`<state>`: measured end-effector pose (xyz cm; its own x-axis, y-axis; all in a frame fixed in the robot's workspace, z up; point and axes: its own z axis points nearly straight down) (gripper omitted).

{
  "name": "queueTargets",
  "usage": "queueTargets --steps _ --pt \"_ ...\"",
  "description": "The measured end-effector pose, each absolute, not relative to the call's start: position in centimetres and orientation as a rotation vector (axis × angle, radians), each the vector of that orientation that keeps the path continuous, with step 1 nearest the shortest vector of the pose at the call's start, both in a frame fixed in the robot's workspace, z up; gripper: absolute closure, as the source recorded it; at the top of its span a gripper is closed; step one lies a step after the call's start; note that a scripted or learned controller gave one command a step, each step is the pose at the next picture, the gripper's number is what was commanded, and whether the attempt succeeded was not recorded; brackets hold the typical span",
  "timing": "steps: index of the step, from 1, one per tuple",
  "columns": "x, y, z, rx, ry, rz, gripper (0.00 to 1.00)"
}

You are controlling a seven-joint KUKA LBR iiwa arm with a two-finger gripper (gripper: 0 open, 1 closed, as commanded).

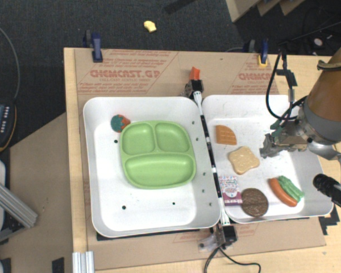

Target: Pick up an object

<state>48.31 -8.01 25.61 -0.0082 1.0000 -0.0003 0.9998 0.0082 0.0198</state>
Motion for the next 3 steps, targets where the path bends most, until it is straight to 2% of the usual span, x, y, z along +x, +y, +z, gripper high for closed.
queueTargets --steps 1,2,3 --pt "48.0 -8.3 24.7 2.220 2.221 0.001 0.00" --pt "47.6 -12.5 8.1 2.231 2.218 -0.010 0.00" --pt "50.6 -9.2 8.4 2.216 2.221 0.002 0.00"
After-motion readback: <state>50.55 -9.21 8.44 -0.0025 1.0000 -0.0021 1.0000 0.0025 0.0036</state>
